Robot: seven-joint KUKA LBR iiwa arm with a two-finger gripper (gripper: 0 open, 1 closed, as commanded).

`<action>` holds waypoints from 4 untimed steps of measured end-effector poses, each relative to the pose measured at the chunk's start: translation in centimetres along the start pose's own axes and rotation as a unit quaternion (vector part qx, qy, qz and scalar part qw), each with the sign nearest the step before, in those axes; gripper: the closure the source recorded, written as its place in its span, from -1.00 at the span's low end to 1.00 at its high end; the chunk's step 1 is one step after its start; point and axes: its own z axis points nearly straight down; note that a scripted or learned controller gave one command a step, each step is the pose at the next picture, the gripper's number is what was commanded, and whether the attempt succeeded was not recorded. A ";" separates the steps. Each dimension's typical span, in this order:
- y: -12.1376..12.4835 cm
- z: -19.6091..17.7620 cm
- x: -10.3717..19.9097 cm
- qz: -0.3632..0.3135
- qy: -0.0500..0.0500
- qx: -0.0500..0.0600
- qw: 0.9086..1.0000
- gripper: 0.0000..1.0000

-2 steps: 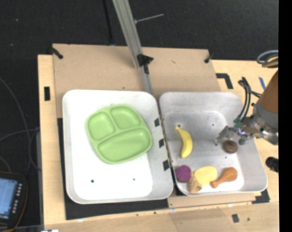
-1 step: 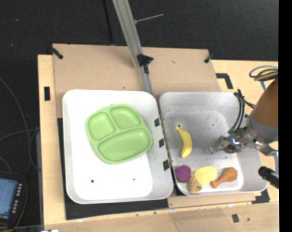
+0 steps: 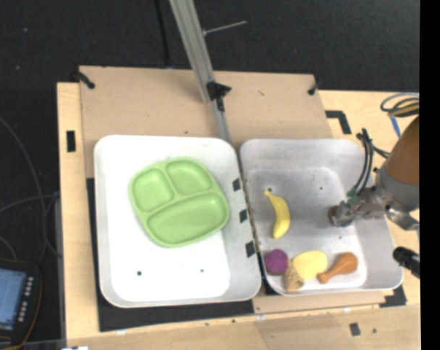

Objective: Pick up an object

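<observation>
At the right edge of the view, most of the arm (image 3: 403,159) was cut off, so that just a grey part with the orange band could be seen. The gripper (image 3: 342,215) was low over the right bin (image 3: 307,159), near its right wall, and it appeared as a small dark and blurred shape; I could not tell whether its fingers were open or closed, and nothing could be seen between them. Nothing in the bin touched the gripper. The banana (image 3: 278,213) lay to its left, in the middle of the bin and well apart from it. Along the near wall of the same bin lay a purple object (image 3: 276,260), a yellow object (image 3: 309,262) and an orange-brown object shaped like a drumstick (image 3: 339,266), close together; a small tan thing (image 3: 293,278) was partly hidden at the bin rim and too small to name. The left bin (image 3: 169,275) held a green divided plate (image 3: 179,201) with three compartments. Both bins rested on a light wooden bench (image 3: 205,100), and a metal pole (image 3: 194,42) rose at a slant from behind it. Around the bench the floor (image 3: 45,28) was dark, some thin cables (image 3: 23,181) lay on it at the left, and a device with a blue screen (image 3: 9,297) was cut off at the lower left corner.
</observation>
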 end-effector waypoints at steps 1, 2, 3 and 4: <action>-0.2 -6.3 0.1 -0.004 0.001 0.001 1.000 1.00; 0.0 -10.5 -0.1 -0.005 0.001 0.001 1.000 1.00; -0.2 -10.3 5.4 -0.006 0.002 0.003 1.000 1.00; 0.6 -9.5 10.8 -0.006 0.003 0.004 1.000 1.00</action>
